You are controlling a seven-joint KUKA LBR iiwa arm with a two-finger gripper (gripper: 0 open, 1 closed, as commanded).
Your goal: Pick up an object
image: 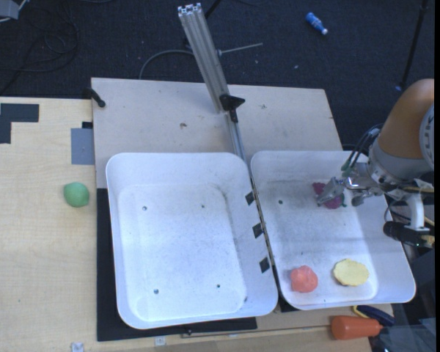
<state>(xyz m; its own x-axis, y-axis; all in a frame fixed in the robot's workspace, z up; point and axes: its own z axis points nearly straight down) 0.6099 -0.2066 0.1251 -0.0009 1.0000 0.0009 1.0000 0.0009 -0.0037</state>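
Arm (403, 134): rounded orange band over a grey wrist section, with a sliver of pale grey casing at the right edge. Black cables looped from the wrist down towards the tool (342, 193). Tool was small, of silvery metal with dark parts. A black block-shaped fitting sat just below it, right side.

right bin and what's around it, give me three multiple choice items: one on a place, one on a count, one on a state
1. Where does the small green ball lie?
A. in the left white bin
B. on the wooden bench left of the bins
C. in the right white bin

2. How many objects lie along the right white bin's near edge?
A. two
B. four
C. none

3. The gripper is
A. over the right bin
B. over the left bin
C. over the dark floor

B: it rests on bare wood. A: an orange-red round lump and a yellow disc. A: it sits at a dark pink object.
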